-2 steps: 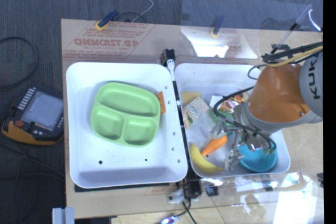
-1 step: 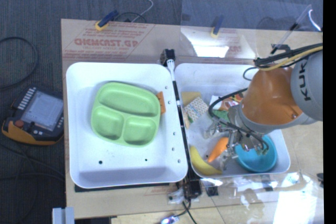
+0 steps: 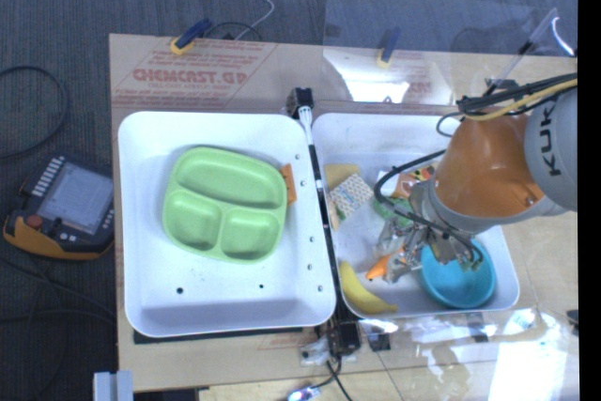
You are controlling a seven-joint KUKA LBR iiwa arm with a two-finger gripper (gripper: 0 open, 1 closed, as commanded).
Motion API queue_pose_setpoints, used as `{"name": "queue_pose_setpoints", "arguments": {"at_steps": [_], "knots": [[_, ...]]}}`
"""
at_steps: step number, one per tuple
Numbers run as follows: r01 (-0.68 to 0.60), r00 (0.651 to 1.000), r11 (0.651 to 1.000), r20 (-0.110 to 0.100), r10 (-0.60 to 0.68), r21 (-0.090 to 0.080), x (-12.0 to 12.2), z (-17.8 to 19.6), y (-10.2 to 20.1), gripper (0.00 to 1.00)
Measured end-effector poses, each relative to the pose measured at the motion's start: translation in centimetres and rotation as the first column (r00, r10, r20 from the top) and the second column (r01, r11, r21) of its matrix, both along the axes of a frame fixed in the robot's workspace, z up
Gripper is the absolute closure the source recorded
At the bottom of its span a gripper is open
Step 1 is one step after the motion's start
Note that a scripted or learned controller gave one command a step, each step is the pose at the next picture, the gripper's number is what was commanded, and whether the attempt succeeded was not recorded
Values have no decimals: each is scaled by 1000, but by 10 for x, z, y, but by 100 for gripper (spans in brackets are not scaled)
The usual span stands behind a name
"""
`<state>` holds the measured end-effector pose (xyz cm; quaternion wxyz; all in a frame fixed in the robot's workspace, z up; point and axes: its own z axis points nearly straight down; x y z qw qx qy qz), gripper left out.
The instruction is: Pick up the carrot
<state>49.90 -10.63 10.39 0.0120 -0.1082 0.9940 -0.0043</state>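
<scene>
- Desk (image 3: pixel 188 70) of pale board, bearing 2 shallow white bins side by side.
- Landmark: right bin (image 3: pixel 376 131), the one under the arm.
- Grey arm with orange band (image 3: pixel 488 169) reaching in over the right bin from its right side, bent low above the bin floor.
- Hand (image 3: pixel 402 256) down inside the right bin, near its front edge, among mixed clutter; how far open it stands: cannot tell, fingers lost in the clutter.
- Carrot (image 3: pixel 377 271) seen as a small orange piece on the right bin's floor, just beside the hand, toward the bin's front left; held or not: cannot tell.
- Yellow banana (image 3: pixel 362 294) at the right bin's front left corner, just in front of the carrot.
- Blue bowl (image 3: pixel 460 282) at the right bin's front right, beside the hand.
- Patterned sponge-like piece (image 3: pixel 350 195) near the right bin's left wall, toward the middle.
- Left bin (image 3: pixel 150 296) touching the right bin's left wall, holding a green 3-part tray (image 3: pixel 225 202).
- Handheld controller (image 3: pixel 66 207) on the floor, well apart from the right bin, beyond the left bin.
</scene>
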Motion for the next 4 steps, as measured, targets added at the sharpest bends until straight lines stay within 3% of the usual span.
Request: {"name": "queue_pose_setpoints", "arguments": {"at_steps": [1, 2, 3, 4], "knots": [[0, 1000, 1000, -4, 0, 1, -1, -1, 0, 0], [-8, 1000, 1000, -10, 8, -2, -4, -12, 6, 0], [-10, 1000, 1000, 1, 10, -3, 0, 0, 7, 100], [-10, 1000, 1000, -3, 10, -2, -1, -1, 8, 0]]}}
